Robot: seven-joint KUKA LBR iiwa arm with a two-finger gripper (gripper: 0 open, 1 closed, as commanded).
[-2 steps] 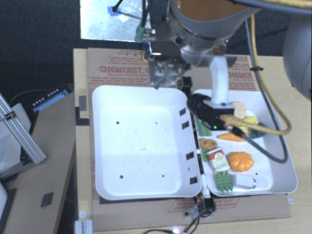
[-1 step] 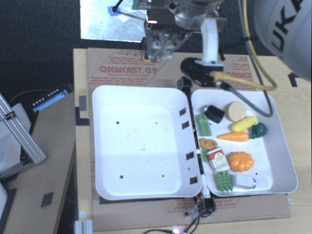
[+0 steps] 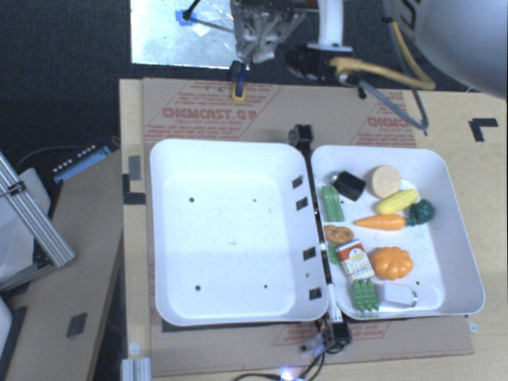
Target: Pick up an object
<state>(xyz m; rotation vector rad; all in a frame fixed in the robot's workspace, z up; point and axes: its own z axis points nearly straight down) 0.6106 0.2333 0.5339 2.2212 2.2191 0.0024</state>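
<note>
The right bin holds several toy foods: a black piece, a tan disc, a yellow corn cob, a dark green broccoli, an orange carrot and an orange pumpkin. Along its left side lie a green strip, a brown cookie, a red and white carton, a green block and a white piece. My gripper hangs high beyond the far edge of the bins, well away from all of them, with nothing seen in it.
The left bin sits beside the right one, joined by a black divider. A small blue and yellow part stands on the cardboard behind the bins. A metal frame is at the left edge.
</note>
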